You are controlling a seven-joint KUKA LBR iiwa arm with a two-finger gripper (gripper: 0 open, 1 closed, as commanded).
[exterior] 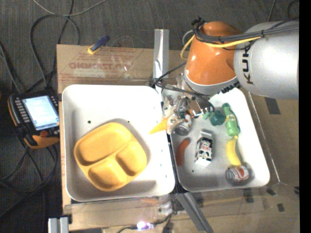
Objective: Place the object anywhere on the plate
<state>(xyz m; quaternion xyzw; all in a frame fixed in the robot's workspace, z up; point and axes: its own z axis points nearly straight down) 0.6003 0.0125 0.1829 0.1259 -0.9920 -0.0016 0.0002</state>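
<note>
- The gripper hangs over the seam between the two white bins, at the upper left corner of the right bin, under the arm's orange band.
- Its metal parts crowd together with other small things there; whether the claw is apart or together I cannot tell.
- A yellow wedge-shaped object sits just below and left of the gripper, poking over the rim into the left bin — whether it is held cannot be made out.
- The yellow plate, with three compartments, lies in the left bin, lower centre, apart from the wedge.
- In the right bin: a green bottle, a banana below it, a can near the lower right corner, a small white carton and a reddish-brown sausage shape by the left wall.
- A handheld screen lies on the floor left of the bench.
</note>
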